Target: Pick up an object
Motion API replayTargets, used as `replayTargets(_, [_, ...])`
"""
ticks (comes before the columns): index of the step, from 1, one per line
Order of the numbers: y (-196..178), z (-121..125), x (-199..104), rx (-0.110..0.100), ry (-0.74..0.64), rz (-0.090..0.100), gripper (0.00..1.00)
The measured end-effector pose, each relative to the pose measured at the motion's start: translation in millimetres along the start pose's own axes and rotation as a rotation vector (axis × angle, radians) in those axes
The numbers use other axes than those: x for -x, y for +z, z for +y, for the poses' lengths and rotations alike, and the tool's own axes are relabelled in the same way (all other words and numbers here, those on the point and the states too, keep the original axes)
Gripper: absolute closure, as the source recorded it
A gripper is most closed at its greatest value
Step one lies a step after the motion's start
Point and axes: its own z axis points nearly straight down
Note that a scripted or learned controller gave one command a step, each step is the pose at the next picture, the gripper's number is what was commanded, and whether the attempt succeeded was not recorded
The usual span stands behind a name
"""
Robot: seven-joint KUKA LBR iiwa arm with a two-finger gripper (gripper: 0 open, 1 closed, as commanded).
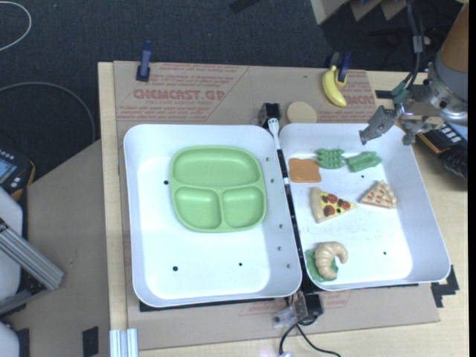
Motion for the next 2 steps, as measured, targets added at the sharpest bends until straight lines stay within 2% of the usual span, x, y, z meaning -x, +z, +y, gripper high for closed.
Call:
replayTargets(1, [-47.0,-68.2,-104.7,-0.007,-0.010,0.006,0.00])
replayTargets(2, [-54.2,-65.8,-98.1,-0.007,0.000,0.001,1.00])
